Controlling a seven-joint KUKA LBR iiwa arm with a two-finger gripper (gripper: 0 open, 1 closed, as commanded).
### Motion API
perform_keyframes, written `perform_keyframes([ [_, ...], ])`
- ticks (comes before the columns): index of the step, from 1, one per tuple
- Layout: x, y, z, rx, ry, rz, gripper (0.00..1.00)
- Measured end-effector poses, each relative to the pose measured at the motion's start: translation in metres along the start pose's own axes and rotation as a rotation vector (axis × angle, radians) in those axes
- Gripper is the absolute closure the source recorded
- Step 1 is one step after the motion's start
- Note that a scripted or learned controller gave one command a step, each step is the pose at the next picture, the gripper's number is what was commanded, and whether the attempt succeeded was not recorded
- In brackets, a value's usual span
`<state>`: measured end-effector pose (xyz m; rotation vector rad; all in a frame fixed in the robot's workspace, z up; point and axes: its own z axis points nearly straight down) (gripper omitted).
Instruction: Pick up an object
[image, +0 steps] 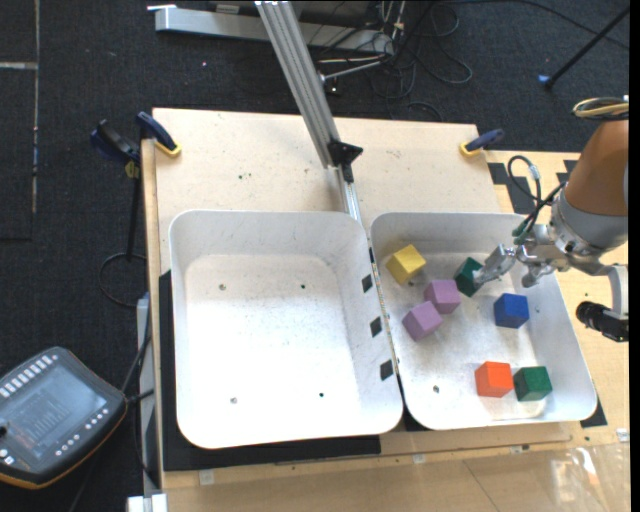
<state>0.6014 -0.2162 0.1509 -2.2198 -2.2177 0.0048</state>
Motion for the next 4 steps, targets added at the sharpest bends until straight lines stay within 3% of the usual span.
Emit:
perform_keyframes([
  [1,0.001,0.000,0.054,-0.001,0.000,-0.001,0.00],
  [2,0.000,0.001,0.040,-0.008,-0.002,-0.001,1.00],
  [4,-0.006,-0.004,-0.051,-0.011,-0.004,-0.001,1.00],
])
